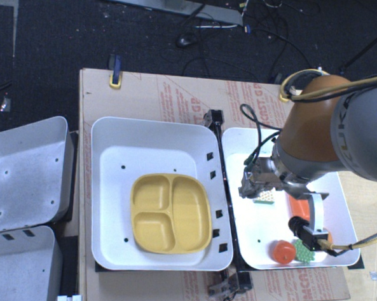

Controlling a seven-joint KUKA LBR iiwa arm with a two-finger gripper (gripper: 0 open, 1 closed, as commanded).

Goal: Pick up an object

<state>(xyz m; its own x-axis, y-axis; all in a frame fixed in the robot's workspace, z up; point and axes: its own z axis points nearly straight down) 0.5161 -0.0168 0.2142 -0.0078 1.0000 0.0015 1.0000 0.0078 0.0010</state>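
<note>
My gripper (257, 188) hangs low over the right bin (254, 246), near its left-centre. A small white-and-green speckled object (266, 196) lies right beside the fingertips, partly covered by them. Whether it sits between the fingers cannot be made out. An orange block (300, 206) lies just right of it, half hidden under the wrist. Near the bin's front edge sit a red-orange round object (283, 251) and a green dotted piece (304, 253). A black-and-white part of the arm (312, 225) overhangs these.
The left bin (112, 148) holds a yellow three-compartment plate (170, 213). A black divider (223, 187) runs between the bins. The arm's orange-banded body (317, 129) covers the right bin's back half. Grey lids (22, 168) lie off the bench at left.
</note>
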